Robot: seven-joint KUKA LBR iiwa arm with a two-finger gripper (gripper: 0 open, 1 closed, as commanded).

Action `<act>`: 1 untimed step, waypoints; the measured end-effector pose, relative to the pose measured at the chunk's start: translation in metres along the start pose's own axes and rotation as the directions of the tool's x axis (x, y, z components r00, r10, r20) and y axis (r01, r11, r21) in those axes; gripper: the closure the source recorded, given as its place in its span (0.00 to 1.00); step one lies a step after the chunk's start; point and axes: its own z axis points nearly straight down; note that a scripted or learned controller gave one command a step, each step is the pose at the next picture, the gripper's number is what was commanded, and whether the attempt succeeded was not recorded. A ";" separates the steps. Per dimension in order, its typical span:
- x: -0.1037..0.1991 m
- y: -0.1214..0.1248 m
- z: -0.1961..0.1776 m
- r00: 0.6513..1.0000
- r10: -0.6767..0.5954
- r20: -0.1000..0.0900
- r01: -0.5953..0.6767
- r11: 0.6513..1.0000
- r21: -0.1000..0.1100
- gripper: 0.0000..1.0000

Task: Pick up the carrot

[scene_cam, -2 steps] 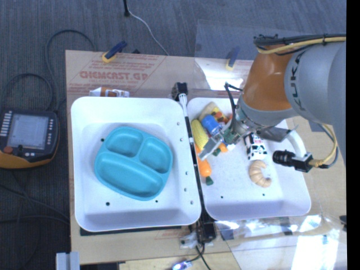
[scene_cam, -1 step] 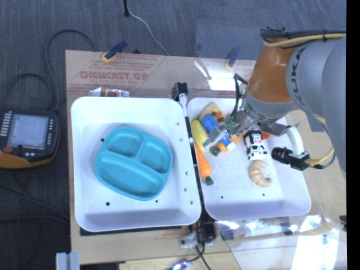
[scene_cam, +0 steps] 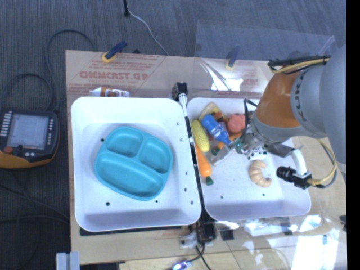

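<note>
The carrot (scene_cam: 203, 163) is orange with a green tip. It lies along the left wall of the right bin (scene_cam: 247, 204), just below a yellow corn cob (scene_cam: 200, 135). My gripper (scene_cam: 246, 145) hangs over the middle of the right bin, roughly a hand's width to the right of the carrot and slightly above it in the view. The grey arm with its orange band (scene_cam: 281, 103) comes in from the right and hides the part of the bin beneath it. Nothing shows the carrot in contact with the gripper.
A blue bottle (scene_cam: 215, 128), a reddish fruit (scene_cam: 237, 122) and a croissant (scene_cam: 260, 173) share the right bin. The left bin (scene_cam: 90, 207) holds a blue divided plate (scene_cam: 134, 162). A teach pendant (scene_cam: 28, 136) lies off the bench at left.
</note>
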 end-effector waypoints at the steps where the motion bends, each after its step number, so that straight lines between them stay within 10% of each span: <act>1: -0.032 0.069 0.004 0.987 0.157 -0.013 -0.156 0.986 0.064 0.00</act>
